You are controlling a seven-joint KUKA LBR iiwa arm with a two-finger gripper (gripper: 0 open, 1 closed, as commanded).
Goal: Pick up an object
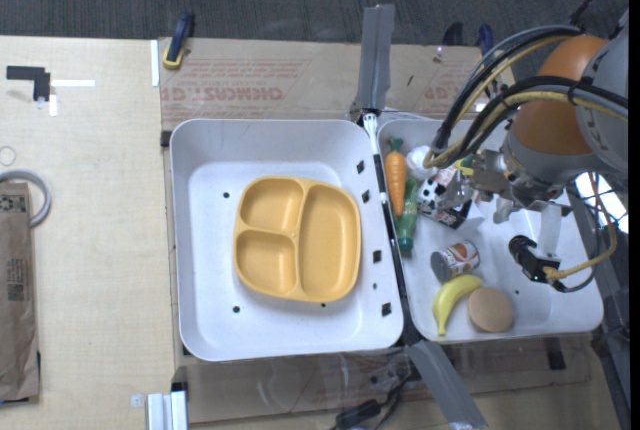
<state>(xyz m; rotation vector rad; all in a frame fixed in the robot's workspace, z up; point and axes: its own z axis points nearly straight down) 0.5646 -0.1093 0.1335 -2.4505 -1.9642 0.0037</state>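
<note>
Carrot, banana and can share right bin as robot arm hangs over its far end

Carrot (395,180) lies lengthwise along the left wall of the right bin (575,318), its green top (406,226) pointing toward the near side. Seen from the fixed camera above the counter (90,218), the right bin also carries a small tin can (456,261) tipped on its side near the middle, a yellow banana (452,299) just in front of it, and a round tan disc (491,310) touching the banana's right end. A black-and-white toy (432,192) sits at the far end of the bin, just beside the carrot.

The grey arm (560,133), with its orange band and a bundle of dark cables, reaches in from the right and hangs over the far right part of that bin. Its claw (462,190) sits low beside the black-and-white toy; whether the claw is apart or together cannot be told, since the wrist and hoses crowd that spot. A black fitting on a yellow cable (530,258) dangles near the can's right.

The left bin (200,248) holds a yellow divided plate (298,238) with three compartments, lying flat near its middle. Behind both bins runs a strip of brown cardboard (270,83), with a blue and yellow clamp (179,41) at its far left corner. A brown paper bag (17,288) rests at the counter's left edge.
</note>
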